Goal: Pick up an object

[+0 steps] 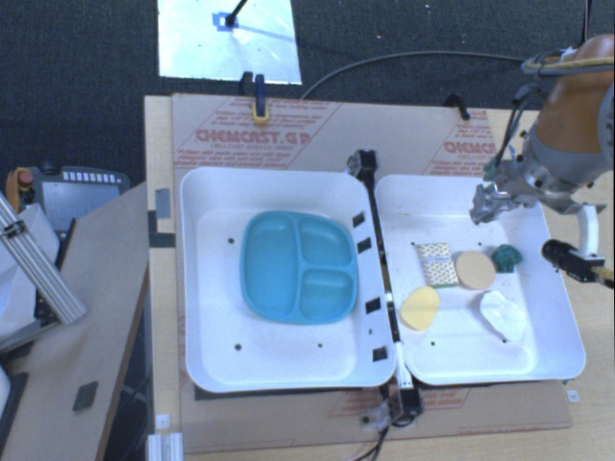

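Your two-finger gripper (483, 203) hovers above the right white bin (557, 358); jaw state unclear. At its five o'clock lie a round tan disc (475, 270) and small teal lump (506, 255).

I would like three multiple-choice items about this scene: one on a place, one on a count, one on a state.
1. Where does the blue plate lie?
A. in the left bin
B. in the right bin
C. on the floor

2. How many small things lie in the right bin?
A. two
B. five
C. eight

3. How is the claw placed?
A. resting on the plate
B. above the right bin's far part, apart from the things
C. outside both bins

Answers:
1 A: the plate fills the middle of the left bin.
2 B: a patterned packet, a tan disc, a green lump, a yellow piece and a white piece.
3 B: bare bin floor shows between the claw and the packet.
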Available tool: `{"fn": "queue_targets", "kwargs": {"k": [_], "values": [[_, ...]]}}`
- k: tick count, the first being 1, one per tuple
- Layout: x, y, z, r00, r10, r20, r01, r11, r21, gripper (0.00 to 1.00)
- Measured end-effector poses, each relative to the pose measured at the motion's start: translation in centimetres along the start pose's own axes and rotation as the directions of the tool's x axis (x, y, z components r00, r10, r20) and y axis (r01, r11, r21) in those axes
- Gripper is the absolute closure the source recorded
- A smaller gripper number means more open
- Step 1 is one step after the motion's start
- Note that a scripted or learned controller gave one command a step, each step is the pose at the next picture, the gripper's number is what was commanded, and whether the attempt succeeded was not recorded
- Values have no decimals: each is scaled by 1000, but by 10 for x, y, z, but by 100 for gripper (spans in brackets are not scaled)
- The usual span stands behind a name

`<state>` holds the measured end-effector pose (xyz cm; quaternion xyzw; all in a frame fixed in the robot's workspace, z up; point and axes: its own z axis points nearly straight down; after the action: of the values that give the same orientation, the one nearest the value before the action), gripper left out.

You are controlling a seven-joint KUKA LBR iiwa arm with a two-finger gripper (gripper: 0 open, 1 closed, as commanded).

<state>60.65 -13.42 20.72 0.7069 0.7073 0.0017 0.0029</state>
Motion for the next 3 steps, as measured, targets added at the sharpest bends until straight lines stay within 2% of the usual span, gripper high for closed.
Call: {"fn": "queue_targets", "kwargs": {"k": [2, 3], "values": [[-6, -3, -89, 1000, -4, 0, 4, 1000, 0, 100], [50, -8, -74, 1000, -8, -3, 9, 1000, 6, 100]]}}
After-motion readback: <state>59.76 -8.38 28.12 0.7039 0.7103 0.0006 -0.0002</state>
